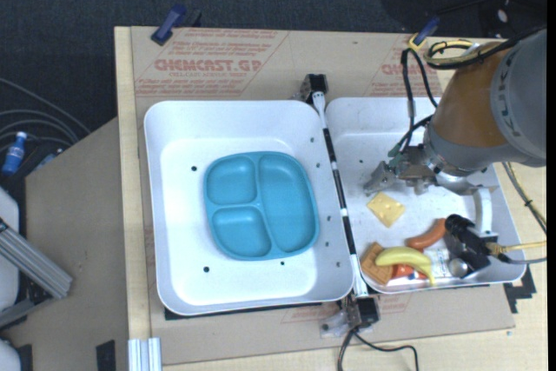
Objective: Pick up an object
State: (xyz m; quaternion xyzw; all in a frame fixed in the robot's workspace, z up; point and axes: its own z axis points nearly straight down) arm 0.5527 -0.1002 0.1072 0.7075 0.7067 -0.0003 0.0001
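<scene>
Banana (405,257) (front corner) well below gripper (382,178); cheese (386,208) nearer.

Red lettering "CHEMCAST GP" repeats on the brown bench sheet (217,56) behind the bins.

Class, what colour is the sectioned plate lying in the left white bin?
Light blue; the three-compartment plastic plate shows best in the camera view.

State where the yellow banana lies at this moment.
The banana lies in the right bin, near its front edge, on top of an orange piece, with the sausage just behind it and the cheese wedge further back.
</scene>
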